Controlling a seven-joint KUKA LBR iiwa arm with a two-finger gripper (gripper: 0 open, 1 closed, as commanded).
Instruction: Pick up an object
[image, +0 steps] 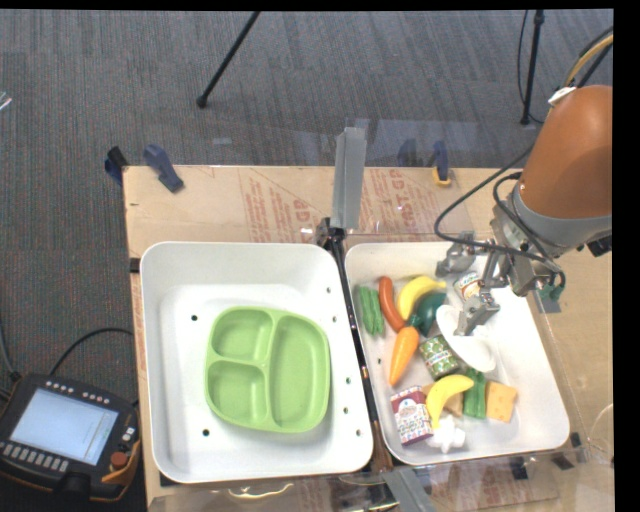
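My gripper hangs over the upper middle of the right bin, under the orange-banded wrist. Its fingers are open and spread, with nothing clearly held between them. Under and around it lie toy foods: a yellow banana, a dark green piece, a white dish and a small white carton. Further left lie a green pod, a red chili and an orange carrot. A second banana lies toward the front.
The left bin holds a light green divided plate. At the front of the right bin lie a red-brown carton, a green can, an orange cracker and a small white piece. A grey divider post stands between the bins.
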